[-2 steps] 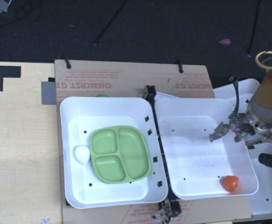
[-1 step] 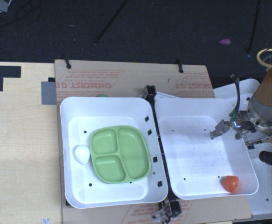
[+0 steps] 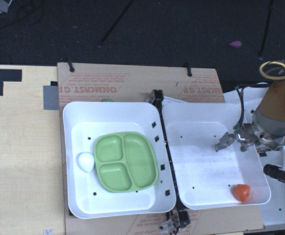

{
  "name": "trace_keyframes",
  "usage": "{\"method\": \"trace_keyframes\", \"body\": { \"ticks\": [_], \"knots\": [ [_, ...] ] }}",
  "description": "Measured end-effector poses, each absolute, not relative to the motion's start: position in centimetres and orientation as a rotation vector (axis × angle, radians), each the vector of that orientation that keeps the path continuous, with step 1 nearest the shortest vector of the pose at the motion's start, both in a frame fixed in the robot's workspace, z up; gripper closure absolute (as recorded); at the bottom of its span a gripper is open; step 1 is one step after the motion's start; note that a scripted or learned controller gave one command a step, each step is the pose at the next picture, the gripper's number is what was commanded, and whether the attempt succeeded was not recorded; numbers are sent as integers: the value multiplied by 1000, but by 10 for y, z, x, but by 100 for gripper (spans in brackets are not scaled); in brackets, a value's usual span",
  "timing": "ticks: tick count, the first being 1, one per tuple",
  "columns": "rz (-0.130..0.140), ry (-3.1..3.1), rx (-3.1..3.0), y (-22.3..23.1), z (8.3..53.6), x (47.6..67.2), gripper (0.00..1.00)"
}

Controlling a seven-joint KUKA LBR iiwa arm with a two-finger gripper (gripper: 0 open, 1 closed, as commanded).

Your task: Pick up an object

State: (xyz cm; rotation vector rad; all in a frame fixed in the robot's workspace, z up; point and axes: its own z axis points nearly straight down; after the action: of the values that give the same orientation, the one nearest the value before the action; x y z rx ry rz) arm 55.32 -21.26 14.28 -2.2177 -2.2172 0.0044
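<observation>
Fingers [image 3: 229, 142] sit over the right bin [image 3: 201, 199], near its right wall about mid-height, pointing left into the bin; can't tell if they're spread or closed, too small and blurred, but nothing visible between them. Wrist and grey arm [image 3: 272, 126] with the orange band [image 3: 274, 99] run off to the right of the fingers, over the bin's rim. Orange-red object [image 3: 241, 192] lies on the bin floor below the fingers toward the near-right corner, well apart from them, not touched. Left of the fingers, past the black divider between bins, is the left bin [image 3: 78, 116]: green three-compartment plate [image 3: 126, 161] lying flat in its middle, white egg-shaped object [image 3: 86, 161] touching or just beside the plate's left edge, farthest from the fingers. Both bins rest on a cardboard sheet [image 3: 132, 84] with red print, on the light wood bench [image 3: 20, 155]. Dark floor [image 3: 132, 23] with cables beyond the bench, above the fingers in the view.
</observation>
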Motion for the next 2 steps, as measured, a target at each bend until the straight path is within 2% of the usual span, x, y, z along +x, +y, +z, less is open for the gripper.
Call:
{"method": "trace_keyframes", "body": {
  "ticks": [1,2],
  "knots": [
    [5,-2216,-2217,-211,89,552,0],
    [3,-2217,-2220,-212,102,553,100]
  ]
}}
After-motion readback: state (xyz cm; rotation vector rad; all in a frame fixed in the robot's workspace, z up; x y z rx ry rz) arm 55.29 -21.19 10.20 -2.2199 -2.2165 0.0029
